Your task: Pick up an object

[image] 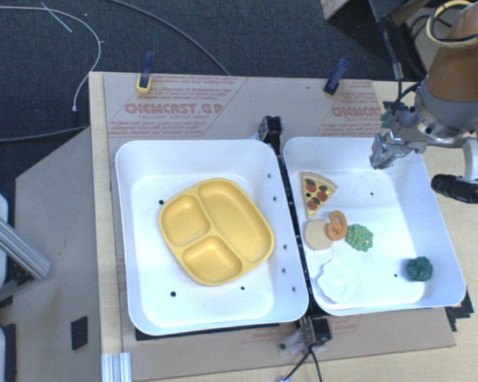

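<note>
The right bin [398,205] holds several small toy foods. A pizza slice [317,191] lies near its left wall. Below that, an orange ring [335,226] rests partly on a beige disc [316,235], with a light green broccoli piece [359,237] just to their right. A white round piece [337,280] sits near the front wall, and a dark green lump [419,270] lies in the front right corner. My gripper [381,157] hangs over the bin's far side, above and to the right of the pizza slice and apart from every item.
The left bin [135,213] holds a yellow three-compartment plate [215,231]. Black clamps [269,127] sit where the bins meet at the back. Blue clips [146,74] pin the cardboard base. The arm's grey body [454,78] stands at the right.
</note>
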Available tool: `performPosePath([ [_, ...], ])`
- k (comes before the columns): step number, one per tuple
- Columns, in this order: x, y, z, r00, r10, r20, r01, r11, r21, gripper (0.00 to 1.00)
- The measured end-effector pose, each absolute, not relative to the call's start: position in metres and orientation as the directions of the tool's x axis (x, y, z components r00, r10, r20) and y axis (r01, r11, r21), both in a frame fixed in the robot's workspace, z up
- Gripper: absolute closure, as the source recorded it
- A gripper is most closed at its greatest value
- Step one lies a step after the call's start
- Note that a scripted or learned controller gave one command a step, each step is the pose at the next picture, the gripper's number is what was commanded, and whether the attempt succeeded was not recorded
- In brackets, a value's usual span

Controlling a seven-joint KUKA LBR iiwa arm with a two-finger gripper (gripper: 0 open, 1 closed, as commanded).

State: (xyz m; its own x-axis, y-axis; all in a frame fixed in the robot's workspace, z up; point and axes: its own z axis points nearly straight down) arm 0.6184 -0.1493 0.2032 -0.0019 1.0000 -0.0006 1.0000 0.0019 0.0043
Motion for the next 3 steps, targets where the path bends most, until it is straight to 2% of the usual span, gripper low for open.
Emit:
performPosePath([
  [1,0.620,-0.149,0.257,-0.002,1.000,-0.001,1.000,0.002,0.005,1.00],
  [3,0.589,-0.053,0.232,-0.004,1.000,0.003,1.000,0.004,-0.004,1.00],
])
